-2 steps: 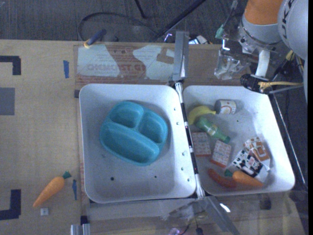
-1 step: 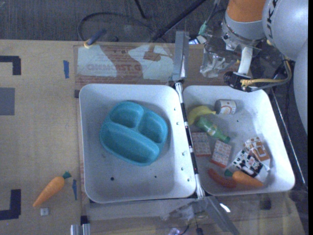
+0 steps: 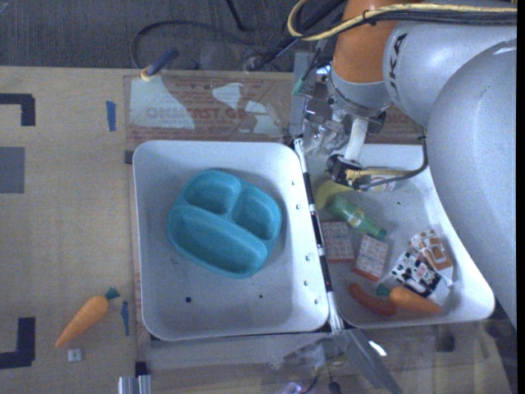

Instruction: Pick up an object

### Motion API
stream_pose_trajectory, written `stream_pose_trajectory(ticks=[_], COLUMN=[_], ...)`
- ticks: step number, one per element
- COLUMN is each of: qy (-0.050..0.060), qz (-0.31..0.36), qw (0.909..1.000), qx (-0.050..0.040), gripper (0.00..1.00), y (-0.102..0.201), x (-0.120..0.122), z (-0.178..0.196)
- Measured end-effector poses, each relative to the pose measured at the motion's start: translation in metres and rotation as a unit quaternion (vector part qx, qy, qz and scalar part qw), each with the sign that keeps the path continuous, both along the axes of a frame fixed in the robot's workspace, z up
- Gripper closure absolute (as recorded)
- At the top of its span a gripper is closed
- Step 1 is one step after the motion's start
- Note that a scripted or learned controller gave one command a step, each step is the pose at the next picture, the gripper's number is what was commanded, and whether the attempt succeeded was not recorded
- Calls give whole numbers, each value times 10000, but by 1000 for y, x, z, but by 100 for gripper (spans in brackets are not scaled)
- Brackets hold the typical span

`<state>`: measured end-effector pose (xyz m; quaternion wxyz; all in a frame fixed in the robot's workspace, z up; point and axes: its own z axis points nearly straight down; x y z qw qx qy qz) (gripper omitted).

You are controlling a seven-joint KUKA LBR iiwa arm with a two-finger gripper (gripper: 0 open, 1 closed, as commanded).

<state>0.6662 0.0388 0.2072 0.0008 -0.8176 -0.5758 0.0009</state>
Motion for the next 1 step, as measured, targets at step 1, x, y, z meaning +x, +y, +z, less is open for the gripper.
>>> stream_pose_trajectory(ticks=[1], qy=[-16], qz=[-101], qw=[9999], qx=[-3], gripper=[100], y=[35], x=[0], z=[55])
